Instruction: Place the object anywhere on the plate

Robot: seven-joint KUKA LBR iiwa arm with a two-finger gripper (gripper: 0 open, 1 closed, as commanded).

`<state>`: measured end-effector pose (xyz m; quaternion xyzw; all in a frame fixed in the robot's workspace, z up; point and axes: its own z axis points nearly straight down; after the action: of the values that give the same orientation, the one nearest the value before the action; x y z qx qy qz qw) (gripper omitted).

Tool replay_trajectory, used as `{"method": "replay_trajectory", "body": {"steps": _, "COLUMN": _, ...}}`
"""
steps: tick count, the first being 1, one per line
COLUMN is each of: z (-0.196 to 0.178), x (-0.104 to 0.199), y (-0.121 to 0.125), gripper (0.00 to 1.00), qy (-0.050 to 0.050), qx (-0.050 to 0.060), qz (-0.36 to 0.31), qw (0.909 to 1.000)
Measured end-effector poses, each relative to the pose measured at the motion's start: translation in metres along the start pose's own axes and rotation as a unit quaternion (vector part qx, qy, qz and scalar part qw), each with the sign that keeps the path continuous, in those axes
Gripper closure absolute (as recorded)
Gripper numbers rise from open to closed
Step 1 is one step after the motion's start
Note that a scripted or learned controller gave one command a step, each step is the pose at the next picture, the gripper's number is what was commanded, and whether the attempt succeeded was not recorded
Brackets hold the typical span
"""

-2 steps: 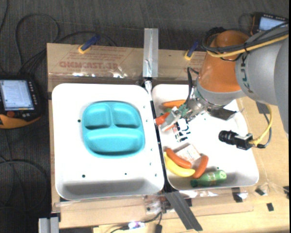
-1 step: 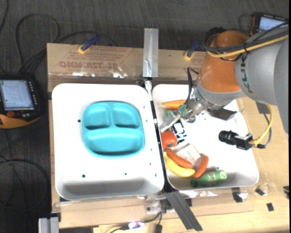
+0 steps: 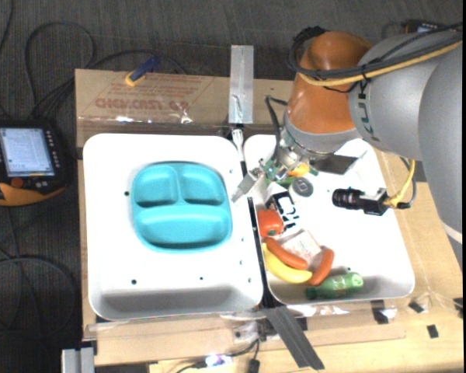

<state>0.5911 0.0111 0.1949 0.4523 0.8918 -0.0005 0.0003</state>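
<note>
The green toy vegetable (image 3: 335, 285) lay at the right bin's (image 3: 388, 239) front edge, well below the jaws (image 3: 273, 169); the banana (image 3: 283, 268) and carrot (image 3: 320, 264) lay beside it. Whether the jaws were open or holding anything, I cannot tell. The blue plate (image 3: 180, 207) sat to their left.

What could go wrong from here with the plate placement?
1. The toy food sits piled against the right bin's left wall, so a grab may catch two pieces or clip the wall.
2. The blue plate is in the other bin; anything carried must clear the divider, and a weak grip could drop it.
3. The gripper hovers near that divider.
</note>
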Motion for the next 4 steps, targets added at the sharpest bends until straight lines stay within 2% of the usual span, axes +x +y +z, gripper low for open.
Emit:
{"method": "replay_trajectory", "body": {"steps": 1, "z": -0.022, "x": -0.005, "y": 0.031, "gripper": 0.0, "qy": 0.0, "qx": 0.0, "qz": 0.065, "qw": 0.9979}}
{"method": "replay_trajectory", "body": {"steps": 2, "z": -0.03, "x": -0.005, "y": 0.031, "gripper": 1.0, "qy": 0.001, "qx": 0.0, "qz": 0.065, "qw": 0.9979}}
{"method": "replay_trajectory", "body": {"steps": 3, "z": 0.012, "x": 0.03, "y": -0.033, "gripper": 1.0, "qy": 0.001, "qx": 0.001, "qz": -0.015, "qw": 0.9999}}
{"method": "replay_trajectory", "body": {"steps": 4, "z": -0.019, "x": 0.012, "y": 0.085, "gripper": 1.0, "qy": -0.001, "qx": -0.001, "qz": -0.099, "qw": 0.9951}}
